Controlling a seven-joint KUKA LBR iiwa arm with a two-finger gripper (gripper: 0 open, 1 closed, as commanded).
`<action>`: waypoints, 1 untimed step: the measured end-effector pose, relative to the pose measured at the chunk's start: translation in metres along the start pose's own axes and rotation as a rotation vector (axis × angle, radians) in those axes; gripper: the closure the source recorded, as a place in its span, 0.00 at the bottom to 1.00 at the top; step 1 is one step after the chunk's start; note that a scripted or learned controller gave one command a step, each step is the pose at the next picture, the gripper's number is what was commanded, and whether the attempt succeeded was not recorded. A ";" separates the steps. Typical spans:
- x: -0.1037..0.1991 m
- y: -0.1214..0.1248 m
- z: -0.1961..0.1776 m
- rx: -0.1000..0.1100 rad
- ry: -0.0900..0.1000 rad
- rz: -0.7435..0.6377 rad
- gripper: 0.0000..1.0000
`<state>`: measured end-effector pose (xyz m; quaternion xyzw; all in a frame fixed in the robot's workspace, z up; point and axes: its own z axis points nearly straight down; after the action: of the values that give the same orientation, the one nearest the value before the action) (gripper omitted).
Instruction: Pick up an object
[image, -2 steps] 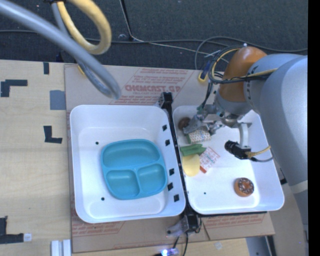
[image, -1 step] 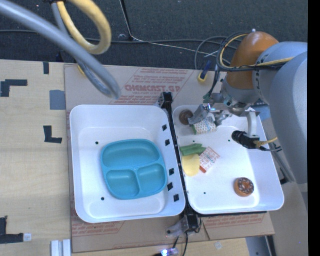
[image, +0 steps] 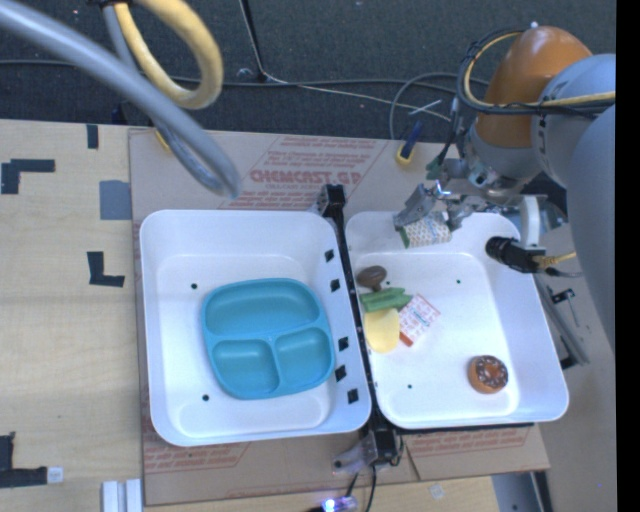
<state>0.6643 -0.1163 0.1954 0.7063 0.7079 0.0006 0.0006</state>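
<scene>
The gripper (image: 428, 215) sits in the upper middle-right of the frame, over the far edge of the right bin (image: 520, 400), and a small pale packet with a green edge (image: 426, 233) shows directly at its tip, apparently between the fingers and above the bin floor; from this slanted look down I judge it to be held, though the grip is partly hidden by the metal of the hand. The fingers seem closed down to roughly the packet's width. The rest of the candidates lie lower in the frame and to the left of the gripper, clustered against the divider between the bins: a small brown round piece (image: 372, 276), a green strip (image: 385, 298) lying roughly left to right, a yellow lump (image: 381, 331) just below it, and a red-and-white wrapper (image: 418, 320) touching the yellow lump's right side. A chocolate doughnut (image: 488, 374) lies well apart, toward the lower right corner of the same bin. The left bin (image: 170, 250) holds a blue divided tray (image: 268, 336). If the packet is truly pinched, the next move is simply a straight lift; if it slips, the cluster lies down-left of the fingers.
</scene>
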 end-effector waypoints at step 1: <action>0.001 0.000 -0.007 0.002 0.001 0.000 1.00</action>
<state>0.6644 -0.1154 0.2019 0.7064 0.7079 0.0000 -0.0005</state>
